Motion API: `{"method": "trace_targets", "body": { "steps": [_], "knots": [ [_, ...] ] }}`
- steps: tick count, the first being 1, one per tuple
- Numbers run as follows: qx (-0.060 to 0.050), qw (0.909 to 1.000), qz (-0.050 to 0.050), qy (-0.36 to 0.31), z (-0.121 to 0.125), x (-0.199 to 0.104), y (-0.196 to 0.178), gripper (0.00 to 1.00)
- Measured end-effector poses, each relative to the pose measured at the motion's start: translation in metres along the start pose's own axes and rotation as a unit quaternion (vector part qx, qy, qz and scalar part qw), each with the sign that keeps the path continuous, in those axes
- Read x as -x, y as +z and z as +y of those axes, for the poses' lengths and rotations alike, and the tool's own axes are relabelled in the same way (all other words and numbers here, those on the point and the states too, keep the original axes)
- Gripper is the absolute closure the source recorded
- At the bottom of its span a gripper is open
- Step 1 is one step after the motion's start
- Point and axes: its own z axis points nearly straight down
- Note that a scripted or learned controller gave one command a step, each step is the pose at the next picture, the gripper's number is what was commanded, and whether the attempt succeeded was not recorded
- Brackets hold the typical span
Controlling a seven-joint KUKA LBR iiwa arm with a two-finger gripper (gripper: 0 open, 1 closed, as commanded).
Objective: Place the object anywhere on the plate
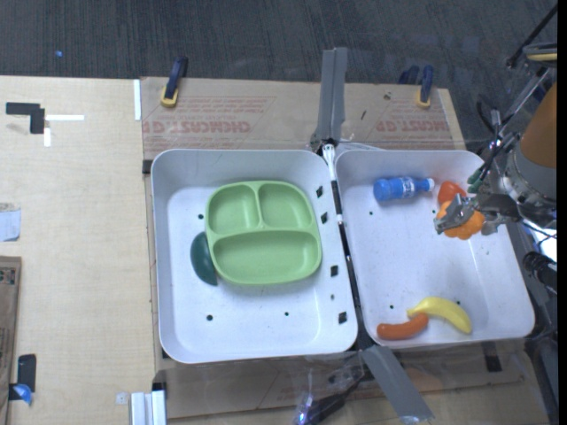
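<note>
Arm (540, 140) reaches from the right, pincer (454, 217) pointing leftward.

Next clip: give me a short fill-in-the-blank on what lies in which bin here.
1. The green plate lies in the ____ bin.
2. The blue bottle lies in the ____ bin.
3. Beside the banana lies a ____ sausage-shaped toy.
4. The gripper is at an ____ object in the right bin.

Missing words: left; right; red; orange
</note>
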Motion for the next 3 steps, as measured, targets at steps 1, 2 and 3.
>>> {"method": "trace_targets", "body": {
  "steps": [1,2,3],
  "knots": [
    [0.000,0.9985,0.000,0.055,0.015,-0.087,-0.025,1.00],
    [0.000,0.9998,0.000,-0.020,0.094,-0.155,0.026,1.00],
    [0.000,0.9986,0.000,-0.053,0.057,-0.237,0.025,1.00]
  ]
}}
